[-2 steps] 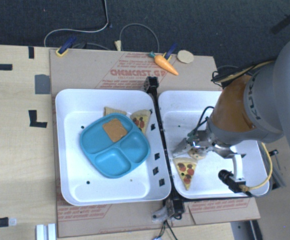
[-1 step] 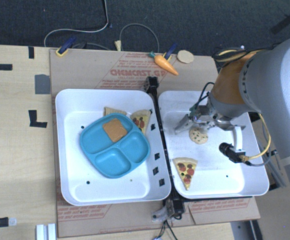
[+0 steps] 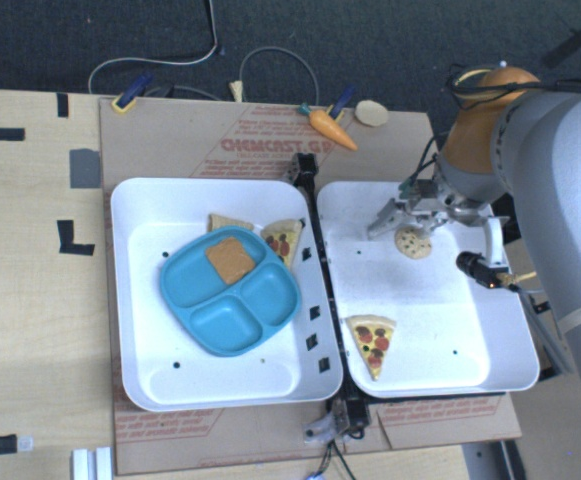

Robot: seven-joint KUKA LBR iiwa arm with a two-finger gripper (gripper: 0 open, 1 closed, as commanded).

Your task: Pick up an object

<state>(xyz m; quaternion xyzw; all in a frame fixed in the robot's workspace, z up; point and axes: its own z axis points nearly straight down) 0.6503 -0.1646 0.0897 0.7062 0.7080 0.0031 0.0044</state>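
Reaching in from the right, the arm point(image 3: 530, 158) hangs over the right bin point(image 3: 470, 368), its hand point(image 3: 410, 223) low above a cookie point(image 3: 412, 242), seemingly lined up to pick it; whether the hand is wide or narrow I cannot tell. The left bin point(image 3: 140, 368) holds a blue tray point(image 3: 245, 308) carrying a toast slice point(image 3: 231, 259). A pizza slice point(image 3: 372, 340) lies nearer the front of the right bin, well apart.
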